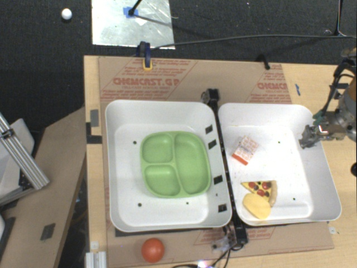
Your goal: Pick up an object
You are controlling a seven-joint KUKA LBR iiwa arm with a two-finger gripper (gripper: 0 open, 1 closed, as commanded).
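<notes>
Camera view, CHEMCAST GP cardboard (146, 81), gripper (308, 137) over right bin (323, 197), grip state unclear.

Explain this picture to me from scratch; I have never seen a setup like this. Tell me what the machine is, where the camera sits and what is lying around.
One camera looks down at a slant on a bench. Two shallow white bins sit side by side. The left white bin holds a green plastic plate with three compartments. The right white bin holds a small white and red packet, a toy pizza slice and a pale yellow rounded piece touching it. The grey robot arm enters from the right; its gripper is over the right bin's far edge, holding nothing visible. An orange ball lies outside the bins, in front.
</notes>
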